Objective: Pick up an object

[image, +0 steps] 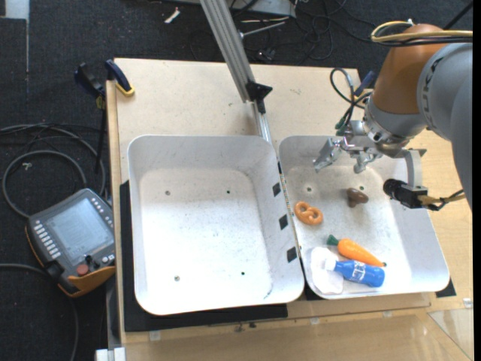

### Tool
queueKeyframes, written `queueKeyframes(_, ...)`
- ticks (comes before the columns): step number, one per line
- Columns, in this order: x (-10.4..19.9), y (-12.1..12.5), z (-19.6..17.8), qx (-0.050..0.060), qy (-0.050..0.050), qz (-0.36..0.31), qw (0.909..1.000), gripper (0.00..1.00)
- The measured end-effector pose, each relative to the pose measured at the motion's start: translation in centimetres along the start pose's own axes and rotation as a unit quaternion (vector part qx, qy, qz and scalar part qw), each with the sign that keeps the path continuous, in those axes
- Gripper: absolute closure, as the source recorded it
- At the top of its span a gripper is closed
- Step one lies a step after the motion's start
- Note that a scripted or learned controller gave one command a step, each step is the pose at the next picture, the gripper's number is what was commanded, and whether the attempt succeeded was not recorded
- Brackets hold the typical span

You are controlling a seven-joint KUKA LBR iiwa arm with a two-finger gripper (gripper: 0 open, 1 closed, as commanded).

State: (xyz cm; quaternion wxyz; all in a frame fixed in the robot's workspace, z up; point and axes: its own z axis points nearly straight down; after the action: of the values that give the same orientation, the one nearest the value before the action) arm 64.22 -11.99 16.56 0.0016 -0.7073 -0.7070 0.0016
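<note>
The right bin (421, 254) holds an orange pretzel (308, 213), a small brown lump (356, 196), an orange carrot (360, 252), a blue bottle (361, 274) and a white piece (325, 271) under the bottle. My gripper (343, 162) hangs over the far part of the right bin, above and just behind the brown lump. Its two grey fingers are spread apart with nothing between them.
The left bin (150, 164) stands beside the right one. A slanted metal rail (229, 40) runs down to the bins' shared wall. A teach pendant (71, 232) lies off the bench at the left. A black cable connector (402, 192) hangs by the wrist.
</note>
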Motion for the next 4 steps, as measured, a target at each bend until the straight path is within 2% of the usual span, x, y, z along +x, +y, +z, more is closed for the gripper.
queueKeyframes(1,0.7,0.3,6.2,0.001,0.0,-0.002,1.0,0.0)
queueKeyframes(2,0.7,0.5,4.7,-0.003,0.0,-0.001,1.0,1.0)
queueKeyframes(4,1.1,0.6,-7.0,-0.006,-0.001,-0.002,1.0,1.0)
